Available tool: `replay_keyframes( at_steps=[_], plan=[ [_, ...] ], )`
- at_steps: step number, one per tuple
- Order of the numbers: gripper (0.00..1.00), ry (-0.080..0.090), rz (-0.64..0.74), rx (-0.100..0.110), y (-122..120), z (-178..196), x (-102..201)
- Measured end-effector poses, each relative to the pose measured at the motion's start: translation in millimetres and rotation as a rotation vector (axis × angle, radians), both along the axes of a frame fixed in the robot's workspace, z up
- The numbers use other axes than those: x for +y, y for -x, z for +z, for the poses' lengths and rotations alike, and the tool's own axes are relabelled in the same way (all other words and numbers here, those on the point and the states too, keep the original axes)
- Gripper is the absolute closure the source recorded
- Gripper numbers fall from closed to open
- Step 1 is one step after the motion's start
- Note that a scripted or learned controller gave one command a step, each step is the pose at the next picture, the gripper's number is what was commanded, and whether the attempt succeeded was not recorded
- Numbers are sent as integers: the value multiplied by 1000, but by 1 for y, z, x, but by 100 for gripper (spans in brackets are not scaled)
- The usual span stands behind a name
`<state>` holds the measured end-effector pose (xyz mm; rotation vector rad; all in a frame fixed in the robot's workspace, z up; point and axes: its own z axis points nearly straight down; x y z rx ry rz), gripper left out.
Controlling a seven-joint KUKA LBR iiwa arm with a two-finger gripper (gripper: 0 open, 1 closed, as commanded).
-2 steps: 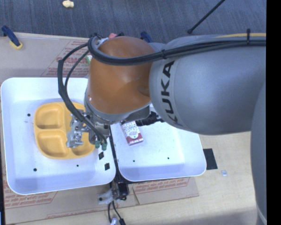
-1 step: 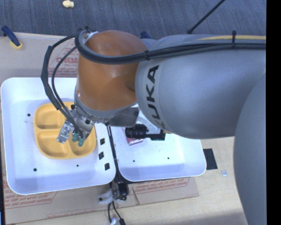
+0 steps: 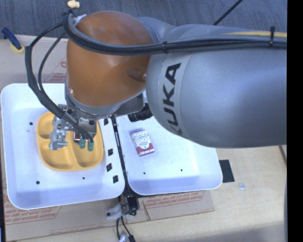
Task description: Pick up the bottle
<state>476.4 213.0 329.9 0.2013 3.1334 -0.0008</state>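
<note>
Over the left bin: the claw (image 3: 65, 135) hung low above a yellow divided tray (image 3: 55, 158), the arm (image 3: 212, 84) reaching across both bins and covering much of them.
Claw state: could not tell; the metal parts and wiring under the wrist blurred together, and nothing was clearly seen between them.
Directly beneath the claw: the yellow divided tray, lying flat in the left bin (image 3: 20, 185); whether the claw touched it could not be told.
Bottle: no bottle could be made out. If one was in the left bin, it was hidden under the wrist and the orange band (image 3: 106, 54). The tray's visible compartments looked bare.
Away from the claw, across the divider: a small red and white packet (image 3: 142, 142) lay flat in the right bin (image 3: 192, 180), well apart from the claw. It read as a packet or card, not a bottle.
Tabletop: brown cardboard (image 3: 177, 203) showed under the bins' near edges.
Step in hand (judgement): the descent or the grasp attempt itself, made over the tray; no lift was under way that could be confirmed.
Next move (judgement): needed first was a check that something sat in the claw. If so, a straight vertical lift clear of the tray rim and bin wall. If not, a retreat upward to uncover the bin and relocate the bottle.
Risk (judgement): the claw could catch the tray rim and drag the tray up instead.
</note>
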Motion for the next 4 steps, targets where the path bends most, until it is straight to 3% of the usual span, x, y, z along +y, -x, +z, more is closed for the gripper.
replay_keyframes(
  at_steps=[1, 2, 3, 4],
  plan=[
    [100, 1, 470, 2, 0, -26, 4],
    [100, 1, 494, 6, -23, -151, 4],
    [100, 0, 331, 0, -11, -50, 4],
    [100, 2, 0, 6, -16, -182, -32]
  ],
)
